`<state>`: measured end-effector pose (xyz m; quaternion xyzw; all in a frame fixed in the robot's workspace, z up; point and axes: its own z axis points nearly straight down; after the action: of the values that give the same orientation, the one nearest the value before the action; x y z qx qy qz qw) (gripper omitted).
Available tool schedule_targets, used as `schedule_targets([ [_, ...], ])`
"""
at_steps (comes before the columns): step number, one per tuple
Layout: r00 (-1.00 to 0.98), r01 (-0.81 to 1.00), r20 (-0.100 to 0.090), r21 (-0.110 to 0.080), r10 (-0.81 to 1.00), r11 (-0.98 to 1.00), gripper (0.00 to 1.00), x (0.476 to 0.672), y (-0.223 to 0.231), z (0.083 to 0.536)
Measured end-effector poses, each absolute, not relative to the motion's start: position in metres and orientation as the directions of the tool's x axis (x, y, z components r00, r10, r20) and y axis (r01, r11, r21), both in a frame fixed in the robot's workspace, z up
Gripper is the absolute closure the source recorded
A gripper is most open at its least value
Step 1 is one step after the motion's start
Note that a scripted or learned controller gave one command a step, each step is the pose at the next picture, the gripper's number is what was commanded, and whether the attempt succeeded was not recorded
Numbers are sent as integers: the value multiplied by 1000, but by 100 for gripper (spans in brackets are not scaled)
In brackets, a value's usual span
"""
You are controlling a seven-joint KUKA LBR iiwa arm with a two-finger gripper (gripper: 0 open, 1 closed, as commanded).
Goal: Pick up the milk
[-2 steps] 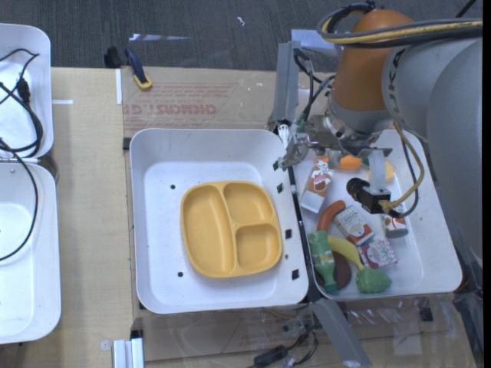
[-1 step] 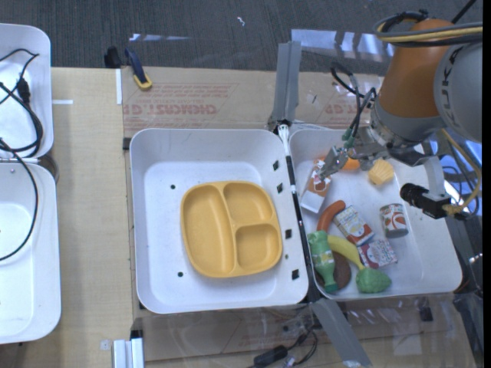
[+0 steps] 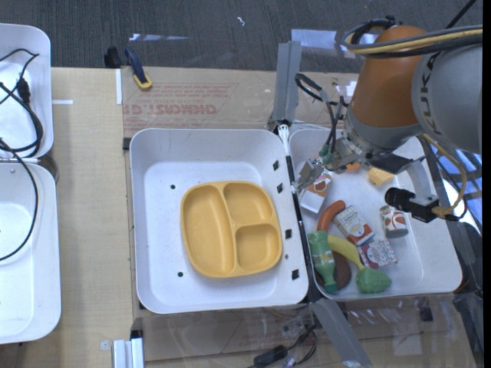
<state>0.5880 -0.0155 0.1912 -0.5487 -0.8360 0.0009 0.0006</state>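
Observation:
The milk (image 3: 315,195) is a small white carton with an orange-red label. It lies at the left edge of the right bin (image 3: 430,278), close to the wall shared with the left bin. My gripper (image 3: 310,174) hangs directly over the carton's upper end, reaching down-left from the grey and orange arm (image 3: 391,83). The gripper's tip overlaps the top of the carton, so contact cannot be judged.
The right bin also holds a red sausage (image 3: 331,214), another small carton (image 3: 351,223), a banana (image 3: 344,246), a green bottle (image 3: 321,254), a green lump (image 3: 373,280), a small tin (image 3: 394,221) and a yellow wedge (image 3: 380,176). A yellow divided plate (image 3: 232,227) lies in the left bin (image 3: 149,205).

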Motion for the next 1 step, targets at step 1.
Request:
schedule_targets([
  [1,-445,896,-1,-2,896,445,0,586,-60,191],
])
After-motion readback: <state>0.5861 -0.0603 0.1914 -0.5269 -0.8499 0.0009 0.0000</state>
